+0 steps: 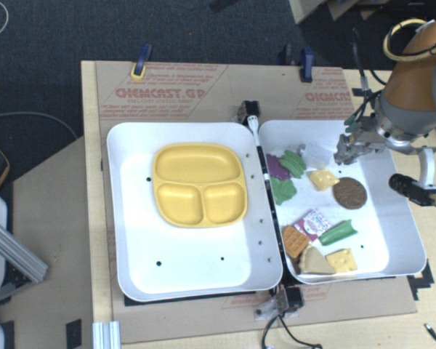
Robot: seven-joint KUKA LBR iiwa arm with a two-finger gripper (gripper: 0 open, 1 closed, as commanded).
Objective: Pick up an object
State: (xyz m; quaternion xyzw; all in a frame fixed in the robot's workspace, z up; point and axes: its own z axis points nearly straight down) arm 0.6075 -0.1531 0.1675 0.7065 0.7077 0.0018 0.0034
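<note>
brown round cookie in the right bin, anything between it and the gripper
Nothing visible does. The gripper hangs above the right bin, just up-left of the brown cookie, with bare bin floor between; the yellow piece lies beside.

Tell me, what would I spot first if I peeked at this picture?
Probably the big yellow plate with three sections, sitting in the left bin. Next, the colourful pile of toy food in the right bin. Above that bin's far side hangs the robot's gripper, near a round brown cookie.
</note>
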